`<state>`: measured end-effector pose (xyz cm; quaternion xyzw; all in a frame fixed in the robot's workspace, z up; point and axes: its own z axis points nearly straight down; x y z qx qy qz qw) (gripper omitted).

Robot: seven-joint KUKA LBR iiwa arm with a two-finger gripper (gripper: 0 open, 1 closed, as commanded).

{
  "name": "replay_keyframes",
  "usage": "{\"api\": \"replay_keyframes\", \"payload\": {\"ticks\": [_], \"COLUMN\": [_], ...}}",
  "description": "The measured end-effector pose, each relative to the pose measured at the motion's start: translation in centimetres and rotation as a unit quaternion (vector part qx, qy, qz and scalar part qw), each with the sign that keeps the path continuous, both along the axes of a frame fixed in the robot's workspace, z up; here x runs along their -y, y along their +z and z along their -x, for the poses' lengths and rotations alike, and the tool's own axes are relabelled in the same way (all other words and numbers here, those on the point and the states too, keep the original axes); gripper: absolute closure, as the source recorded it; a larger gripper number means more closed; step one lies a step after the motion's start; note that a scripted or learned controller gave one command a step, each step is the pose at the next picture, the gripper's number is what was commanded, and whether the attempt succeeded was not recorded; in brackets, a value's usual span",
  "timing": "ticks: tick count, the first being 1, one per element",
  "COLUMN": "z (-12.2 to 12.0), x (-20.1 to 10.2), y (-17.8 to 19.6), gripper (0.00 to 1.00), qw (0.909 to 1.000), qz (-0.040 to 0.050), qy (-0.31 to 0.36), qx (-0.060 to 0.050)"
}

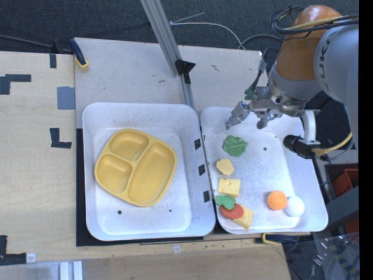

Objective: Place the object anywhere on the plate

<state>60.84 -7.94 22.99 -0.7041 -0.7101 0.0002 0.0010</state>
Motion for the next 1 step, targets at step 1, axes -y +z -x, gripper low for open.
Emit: {"api": "replay_keyframes", "payload": {"ticks": [1], "z": [-7.08], "x": [-7.22], "y": [-3.72], "gripper": [0.00], "qw": [1.0000], "qz": [0.0002], "qy": [0.000], "qx": [0.001]}}
